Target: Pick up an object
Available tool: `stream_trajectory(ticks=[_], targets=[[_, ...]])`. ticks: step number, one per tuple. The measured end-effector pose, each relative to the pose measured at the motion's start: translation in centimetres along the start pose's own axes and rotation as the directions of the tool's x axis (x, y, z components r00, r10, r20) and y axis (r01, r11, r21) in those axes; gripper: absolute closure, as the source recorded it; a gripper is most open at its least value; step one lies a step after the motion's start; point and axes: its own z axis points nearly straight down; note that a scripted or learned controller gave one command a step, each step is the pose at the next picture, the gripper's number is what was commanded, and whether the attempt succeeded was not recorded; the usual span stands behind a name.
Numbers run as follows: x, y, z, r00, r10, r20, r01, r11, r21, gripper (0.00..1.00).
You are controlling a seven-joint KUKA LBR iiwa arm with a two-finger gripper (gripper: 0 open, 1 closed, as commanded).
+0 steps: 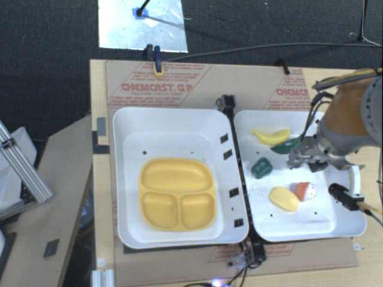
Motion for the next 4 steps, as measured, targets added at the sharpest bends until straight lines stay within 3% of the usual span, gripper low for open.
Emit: stream_trajectory(ticks=[2, 4], targets=[[0.4, 0.5, -10.5, 1.000, -0.001, 0.001, 0.001, 1.000, -0.002, 1.00], [10.6, 0.5, -9.1, 1.000, -0.005, -0.002, 0.005, 1.000, 0.002, 1.00]])
